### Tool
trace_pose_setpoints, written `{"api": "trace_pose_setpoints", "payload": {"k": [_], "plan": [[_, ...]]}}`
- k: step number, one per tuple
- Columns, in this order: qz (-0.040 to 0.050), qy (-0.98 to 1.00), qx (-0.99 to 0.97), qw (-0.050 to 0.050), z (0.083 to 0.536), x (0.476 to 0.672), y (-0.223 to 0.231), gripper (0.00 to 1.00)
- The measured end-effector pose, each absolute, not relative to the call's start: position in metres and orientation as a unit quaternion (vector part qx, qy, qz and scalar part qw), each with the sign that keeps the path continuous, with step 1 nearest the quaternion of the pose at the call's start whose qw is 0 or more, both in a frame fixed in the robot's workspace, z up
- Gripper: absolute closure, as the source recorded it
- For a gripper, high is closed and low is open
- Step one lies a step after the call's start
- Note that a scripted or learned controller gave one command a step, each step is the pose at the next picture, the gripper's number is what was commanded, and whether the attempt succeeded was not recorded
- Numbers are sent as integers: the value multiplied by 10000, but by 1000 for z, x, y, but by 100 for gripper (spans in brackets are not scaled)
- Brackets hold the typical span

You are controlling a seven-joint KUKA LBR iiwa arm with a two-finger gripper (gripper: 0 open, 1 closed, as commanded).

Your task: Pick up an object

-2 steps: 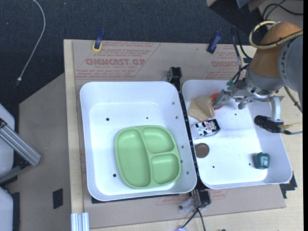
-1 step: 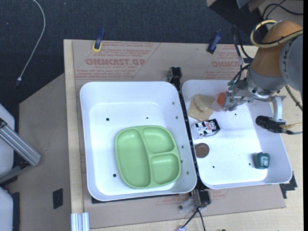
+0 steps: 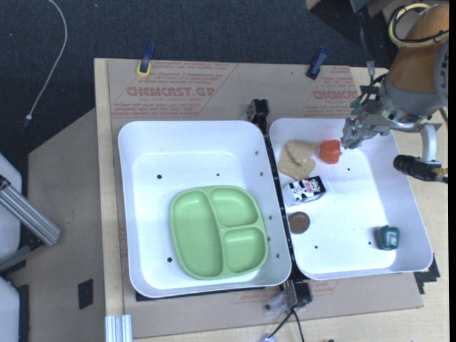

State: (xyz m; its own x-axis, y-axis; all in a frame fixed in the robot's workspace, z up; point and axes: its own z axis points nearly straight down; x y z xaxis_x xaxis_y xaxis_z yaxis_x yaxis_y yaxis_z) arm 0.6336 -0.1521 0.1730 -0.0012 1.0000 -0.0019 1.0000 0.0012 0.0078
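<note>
The right bin (image 3: 399,212) holds a small red-orange object (image 3: 329,151), a beige lumpy item (image 3: 297,158), a black-and-white patterned piece (image 3: 306,188), a brown disc (image 3: 298,223) and a teal object (image 3: 387,238). My gripper (image 3: 350,140) hangs over the bin's far side, its tips just right of the red-orange object and close to it. Nothing shows between the tips.
The left bin (image 3: 142,155) carries a green divided plate (image 3: 217,230). A black divider (image 3: 274,184) runs between the bins. Blue and yellow clamps (image 3: 145,61) sit on the cardboard backing. A black handle (image 3: 420,167) juts from the arm at the right.
</note>
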Motion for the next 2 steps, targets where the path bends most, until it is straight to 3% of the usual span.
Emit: {"api": "trace_pose_setpoints", "payload": {"k": [1,2], "plan": [[21,7074,7068,39,237,630,-154,100],[15,7075,7067,28,270,631,-154,100]]}}
